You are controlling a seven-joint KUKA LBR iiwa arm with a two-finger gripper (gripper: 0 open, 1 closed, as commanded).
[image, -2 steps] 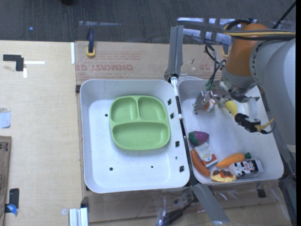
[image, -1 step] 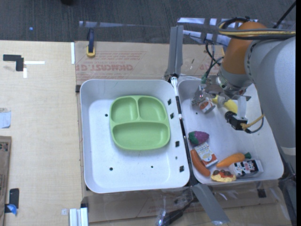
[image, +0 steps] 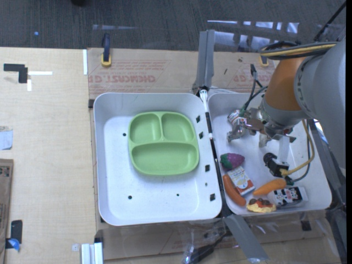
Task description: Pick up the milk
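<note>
Gripper: the gripper (image: 237, 126) hangs over the upper left part of the right bin (image: 323, 197), its metal fingers reaching toward the view's left; the parts blur together, so I cannot tell how far apart they stand; nothing visibly sits between them
Arm: the grey arm (image: 324, 87) comes in from the right, its orange band (image: 281, 87) just above the wrist; black and yellow cables loop down from it over the bin floor
Milk: the milk carton (image: 240, 179), small, white and orange, lies in the lower left part of the right bin, below the gripper and apart from it; it is tilted, with its lower edge touching the carrots
Neighbours: a purple vegetable (image: 233, 159) sits just above the carton; one orange carrot (image: 234, 190) lies just beside its left lower edge; a second carrot (image: 269, 187) lies to its right; a yellow and brown food toy (image: 260, 205) rests below; a black and white packet (image: 289, 197) lies near the bin's lower right corner
Left bin: the left bin (image: 110, 202) holds a green divided plate (image: 163, 143) with three compartments, set toward the upper middle
Bench: both bins sit side by side on brown cardboard (image: 143, 70)
</note>
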